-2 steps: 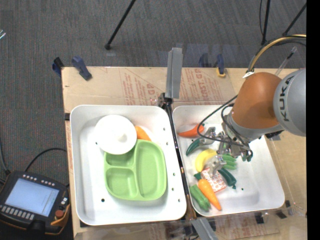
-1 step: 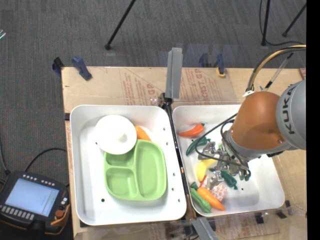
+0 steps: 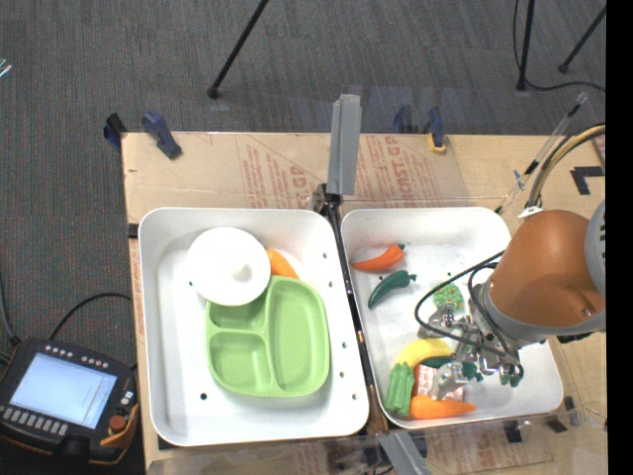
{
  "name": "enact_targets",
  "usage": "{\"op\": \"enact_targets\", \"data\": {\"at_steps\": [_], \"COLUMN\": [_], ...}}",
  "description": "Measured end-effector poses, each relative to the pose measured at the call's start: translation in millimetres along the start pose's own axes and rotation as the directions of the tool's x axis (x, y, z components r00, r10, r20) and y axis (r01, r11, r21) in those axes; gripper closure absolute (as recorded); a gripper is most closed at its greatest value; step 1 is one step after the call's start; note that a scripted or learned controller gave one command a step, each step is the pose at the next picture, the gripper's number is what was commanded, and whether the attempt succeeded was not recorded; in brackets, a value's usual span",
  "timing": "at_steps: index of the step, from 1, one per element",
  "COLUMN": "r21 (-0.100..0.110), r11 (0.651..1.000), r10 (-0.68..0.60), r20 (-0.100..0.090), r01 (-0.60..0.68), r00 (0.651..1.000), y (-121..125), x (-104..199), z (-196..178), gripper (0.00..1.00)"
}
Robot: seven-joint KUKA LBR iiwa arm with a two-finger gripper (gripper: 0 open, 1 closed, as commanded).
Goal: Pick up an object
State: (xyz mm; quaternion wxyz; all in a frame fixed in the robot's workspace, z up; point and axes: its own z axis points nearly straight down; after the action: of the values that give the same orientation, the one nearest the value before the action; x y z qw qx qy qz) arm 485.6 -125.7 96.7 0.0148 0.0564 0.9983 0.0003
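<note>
The arm is reaching in over the right bin (image 3: 435,218), its orange band (image 3: 549,270) hanging above that bin's right side, and the gripper (image 3: 473,356) is sitting low among the toys near the bin's front edge. Cables and metal parts are crowding the tip, so I cannot tell from here what the claw is doing or whether it is grasping anything.

Just beside the gripper, on its left, a yellow banana (image 3: 423,350) is lying tilted. In front of that, an orange carrot (image 3: 440,408) is resting along the front edge, with a green vegetable (image 3: 400,388) standing just beside it toward the front-left corner. Further back, an orange pepper (image 3: 380,258) and a dark green pepper (image 3: 392,286) are lying near the left wall, close together but apart.

In the left bin (image 3: 163,315), a green divided tray (image 3: 269,338) is lying in the middle, and a white bowl (image 3: 229,264) is overlapping its back-left corner, with an orange piece (image 3: 284,263) peeking out beside the bowl.
</note>
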Motion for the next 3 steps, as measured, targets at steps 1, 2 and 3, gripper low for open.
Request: {"op": "enact_targets", "data": {"at_steps": [1,2,3], "r21": [-0.002,0.003,0.002], "r11": [0.984,0.995,1.0], "r10": [-0.177,-0.095,-0.03], "r20": [-0.016,-0.021,-0.017], "r01": [0.177,0.095,0.03], "r00": [0.984,0.995,0.999], "y": [-57,-49,-65], "x": [-61,-71,-124], "z": [3,4,5], "gripper": [0.0,0.0,0.0]}}
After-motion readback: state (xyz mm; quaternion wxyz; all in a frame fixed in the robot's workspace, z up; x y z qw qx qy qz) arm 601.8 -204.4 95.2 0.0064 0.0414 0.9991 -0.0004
